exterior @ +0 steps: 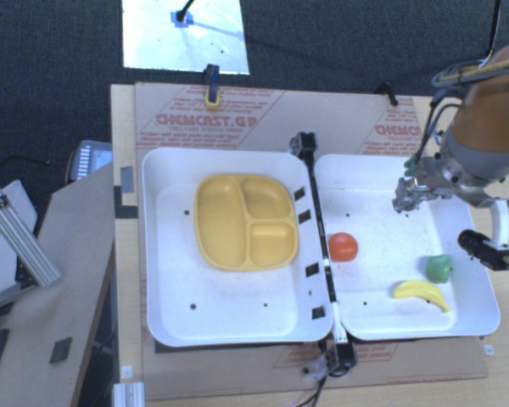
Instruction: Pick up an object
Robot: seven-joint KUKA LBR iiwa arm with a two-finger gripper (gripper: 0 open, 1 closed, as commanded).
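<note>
Gripper (405, 200) sits over the upper part of the right bin (382, 170), nothing in it. Can't tell its open/closed state from here, too small and seen from above.

Three candidates in that bin:
- tomato (343, 247), red, round, near the left wall, just beside the divider (316, 227)
- banana (422, 293), yellow, lying flat near the front edge
- green thing (439, 267), small, roundish, just above the banana's right end

All look like toy food, so my guess is light, stiff, smooth plastic. The round ones may squirt out of a two-finger pinch unless taken across the widest part. The banana looks easiest: pinch across its narrow width at mid-length, fingers square to the curve.

Obstacles:
- tomato is close to the bin wall, so there's little finger room on that side
- green thing and banana are near each other; a sloppy approach to one could knock the other
- a black part (483, 248) on the arm side hangs over the bin's right edge near the green thing

Left bin (170, 253) holds a yellow tray (244, 221), well apart, no interference.
</note>
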